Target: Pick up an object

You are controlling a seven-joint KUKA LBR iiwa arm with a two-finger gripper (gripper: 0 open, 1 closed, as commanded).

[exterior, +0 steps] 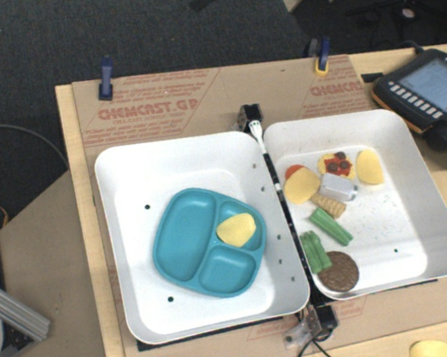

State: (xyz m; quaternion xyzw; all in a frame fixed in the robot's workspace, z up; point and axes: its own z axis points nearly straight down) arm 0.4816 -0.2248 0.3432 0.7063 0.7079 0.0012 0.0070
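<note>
Glossy teal divided plate (205, 244), smooth yellow piece (236, 229) (rounded) inside, gripper state untellable

Two white bins (123, 229) are counted on the counter. One teal plate (193, 252) w/ one yellow pc (236, 229) is seen in the left bin. Approx. eight small food items (329, 225) are counted in the right bin; two are green.
</note>
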